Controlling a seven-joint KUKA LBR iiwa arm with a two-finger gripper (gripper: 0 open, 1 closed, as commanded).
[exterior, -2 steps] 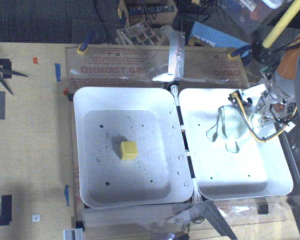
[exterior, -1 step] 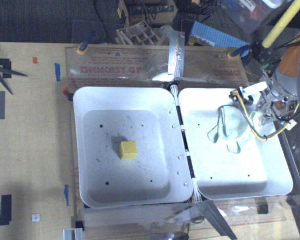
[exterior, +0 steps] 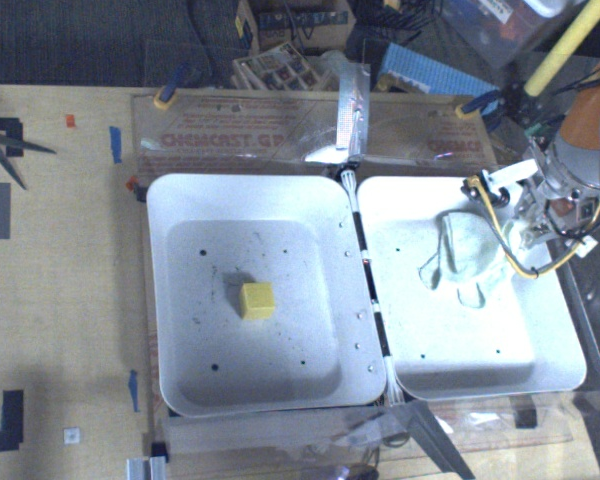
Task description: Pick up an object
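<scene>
A small yellow block [exterior: 258, 300] lies near the middle of the left bin [exterior: 180, 208]. A pale green crumpled cloth [exterior: 464, 253] lies in the right bin [exterior: 400, 208], toward its right half. My gripper [exterior: 528, 230] hangs over the right bin's right side, just to the right of the cloth's edge and close to it. A yellow cable loops around the gripper and blurs its outline. Whether it touches the cloth I cannot tell.
A raised divider [exterior: 365, 268] separates the two bins. Behind them runs a clear plastic sheet [exterior: 280, 138] held by clamps. Boxes and cables crowd the back of the bench. The wooden table [exterior: 60, 268] stretches to the left.
</scene>
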